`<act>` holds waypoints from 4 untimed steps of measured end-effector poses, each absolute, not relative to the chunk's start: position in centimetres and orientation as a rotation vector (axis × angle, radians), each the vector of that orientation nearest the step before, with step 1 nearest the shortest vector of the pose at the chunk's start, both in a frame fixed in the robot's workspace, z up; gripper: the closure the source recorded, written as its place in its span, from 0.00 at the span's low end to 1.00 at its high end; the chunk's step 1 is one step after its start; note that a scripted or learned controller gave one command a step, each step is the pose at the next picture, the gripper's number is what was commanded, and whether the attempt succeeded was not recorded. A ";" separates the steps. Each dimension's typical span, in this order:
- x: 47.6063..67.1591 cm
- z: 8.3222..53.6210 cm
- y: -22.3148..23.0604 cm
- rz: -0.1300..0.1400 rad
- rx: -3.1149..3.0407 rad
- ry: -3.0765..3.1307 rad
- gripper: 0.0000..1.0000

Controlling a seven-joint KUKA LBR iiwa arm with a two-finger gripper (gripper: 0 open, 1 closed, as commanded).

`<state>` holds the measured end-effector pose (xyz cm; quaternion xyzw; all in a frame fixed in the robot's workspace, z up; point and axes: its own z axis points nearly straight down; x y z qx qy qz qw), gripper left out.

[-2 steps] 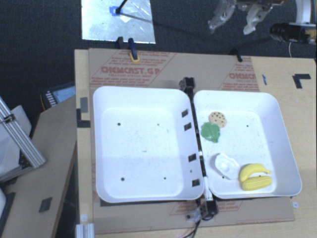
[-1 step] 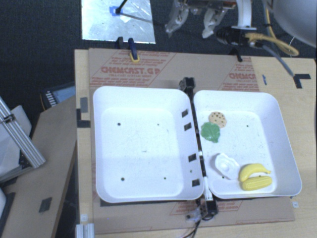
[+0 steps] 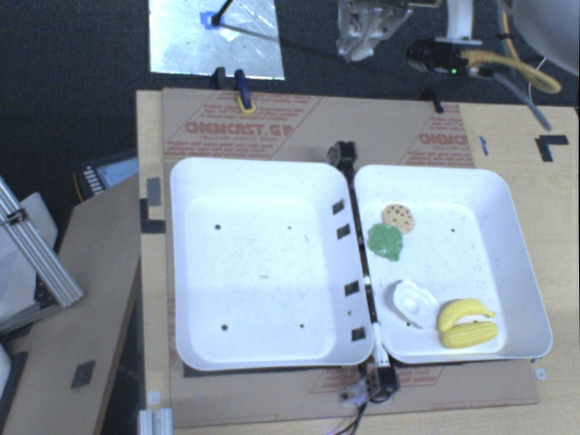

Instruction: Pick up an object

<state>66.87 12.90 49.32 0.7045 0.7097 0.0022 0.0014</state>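
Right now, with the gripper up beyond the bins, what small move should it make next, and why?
Probably bring the gripper toward the right bin and stop above the cookie. The gripper hangs past the bench's far edge, and the cookie is the object nearest to it, beside the green piece.

"CHEMCAST GP" printed in red on the brown board [image 3: 299, 120], repeated at an angle

Both bins [image 3: 258, 175] white; left one shows small dark dots. Right bin: tan cookie [image 3: 397, 216] with dark specks, green leaf [image 3: 385, 241], white egg [image 3: 412, 302], yellow banana [image 3: 464, 313], yellow corn [image 3: 468, 334]. Board [image 3: 299, 125] brown with red lettering. Upper left of frame: silvery sheet [image 3: 216, 24] with blue mark on dark carpet [image 3: 72, 62].
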 end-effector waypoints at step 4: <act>66.8 51.2 21.5 0.006 2.211 2.229 0.00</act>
